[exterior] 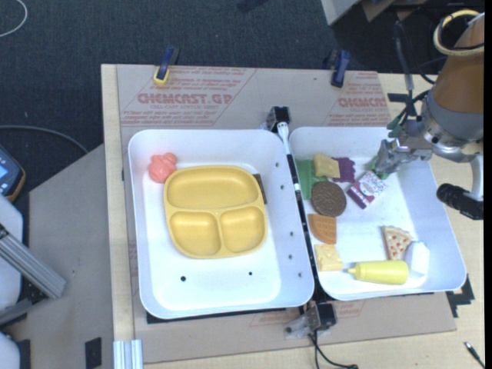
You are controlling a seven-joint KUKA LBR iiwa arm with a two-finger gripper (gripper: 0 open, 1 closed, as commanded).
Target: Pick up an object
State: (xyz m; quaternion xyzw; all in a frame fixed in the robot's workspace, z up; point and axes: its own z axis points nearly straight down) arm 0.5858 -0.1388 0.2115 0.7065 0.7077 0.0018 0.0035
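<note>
A grey robot arm with an orange band reaches in from three o'clock, its gripper (382,165) lowered over the upper part of the right bin (446,241), where toy foods lie scattered for picking. Whether its fingers are open or shut cannot be told from this angle. Directly at the gripper's tip, toward seven o'clock, lies a small purple-and-white packet (367,188), which looks the likeliest target; nothing is visibly clamped.

Further toward nine o'clock sit a yellow block (326,166) with a purple piece (345,167) just beside it, a green strip (306,177) along the bin's inner wall and a brown cookie (328,198). Toward six o'clock lie a pizza slice (397,243) and a yellow mustard bottle (380,271).

The left bin (146,229) holds a yellow divided plate (215,210) with a pink toy (161,166) at its ten o'clock, well apart from the arm.
</note>
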